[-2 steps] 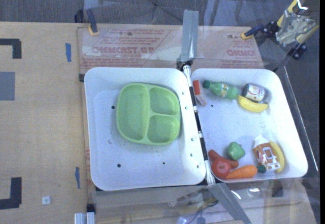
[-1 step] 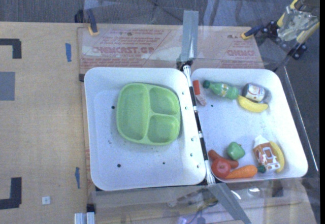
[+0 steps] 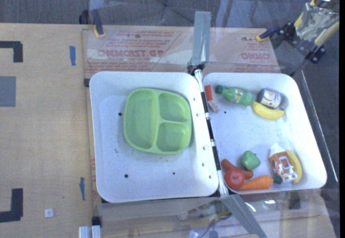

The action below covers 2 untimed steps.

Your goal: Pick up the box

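From my station I see the two white bins side by side in the middle of the frame. The left bin (image 3: 102, 140) holds a green divided plate (image 3: 158, 121), lying flat towards its upper half.

The box (image 3: 281, 165), a small white and orange carton, lies in the right bin (image 3: 310, 129), at the lower right of the frame. A yellow banana (image 3: 296, 165) curves along its right side, touching it or nearly so. Just left of the box sits a green pepper (image 3: 249, 160). Below that, a red tomato (image 3: 234, 178) and an orange carrot (image 3: 258, 182) lie along the bin's lower edge.

Across the top of the same bin I make out a green bottle (image 3: 235, 95) on its side. Right of it is a dark can (image 3: 270, 98) with a second banana (image 3: 268, 112) just under it. A small red and white packet (image 3: 211, 99) rests against the bin's left wall, well apart from the box.

I cannot tell from this view whether the gripper is released or clenched; nothing is touching the box
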### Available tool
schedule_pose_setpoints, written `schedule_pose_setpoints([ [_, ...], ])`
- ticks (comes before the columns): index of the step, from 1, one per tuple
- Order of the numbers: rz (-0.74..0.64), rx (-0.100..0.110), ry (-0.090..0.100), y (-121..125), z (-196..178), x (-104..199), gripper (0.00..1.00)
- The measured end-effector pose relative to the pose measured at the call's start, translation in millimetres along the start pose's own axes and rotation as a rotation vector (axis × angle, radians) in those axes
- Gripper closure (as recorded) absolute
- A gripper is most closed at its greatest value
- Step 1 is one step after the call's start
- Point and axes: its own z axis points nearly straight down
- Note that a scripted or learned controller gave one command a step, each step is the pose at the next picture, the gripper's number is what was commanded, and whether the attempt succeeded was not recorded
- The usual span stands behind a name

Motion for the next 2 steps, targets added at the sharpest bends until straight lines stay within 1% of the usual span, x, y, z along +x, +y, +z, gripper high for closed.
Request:
schedule_pose_setpoints([
  [1,0.017,0.015,0.011,17.7,26.6,33.5,1.00],
  [2,0.336,0.013,0.009,8.3,24.9,201.5,1.00],
])
